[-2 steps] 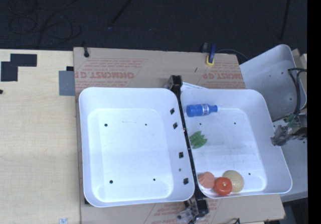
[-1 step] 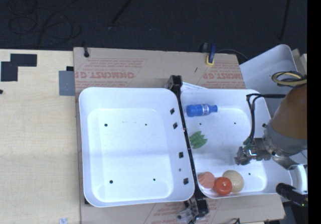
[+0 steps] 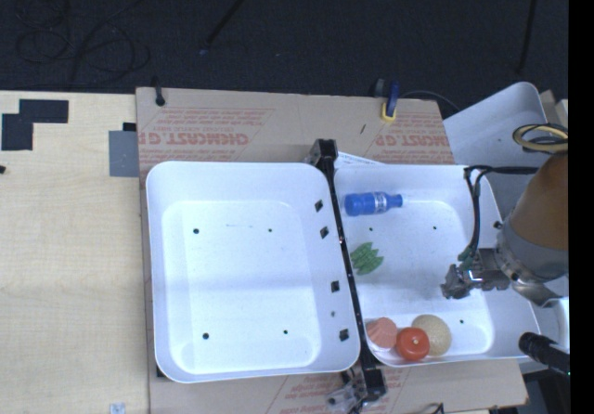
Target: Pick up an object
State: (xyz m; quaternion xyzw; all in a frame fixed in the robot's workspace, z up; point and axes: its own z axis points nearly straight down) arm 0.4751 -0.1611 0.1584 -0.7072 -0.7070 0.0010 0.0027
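Gripper (image 3: 455,284): dark metal, small and blurred, low over the right bin's floor near its right wall. Finger spacing cannot be told at this size, and nothing can be seen between them. The arm (image 3: 543,217) enters from the right with its orange band above the wrist, so the tool probably hangs here because it is working this bin.

Right bin (image 3: 436,217): shallow, white, smooth plastic with rounded corners. All positions below are relative to it.

- Bottle (image 3: 373,203): blue, cylindrical, white-capped, lying on its side in the far part near the divider. Likely to roll.
- Green piece (image 3: 366,259): leafy, crinkled, flat on the floor at left-centre, well apart from the gripper.
- Red ball (image 3: 412,342): glossy, round, in the near edge trough.
- Tan ball (image 3: 432,332): matte, round, touching the red ball on its right.
- Pink disc (image 3: 381,332): pale, flattish, just left of the red ball.

These three probably settled in a cluster along the near wall. No candidate object lies directly under the gripper; the tan ball is nearest.

Left bin (image 3: 186,208): same make, adjoining along the dark divider.
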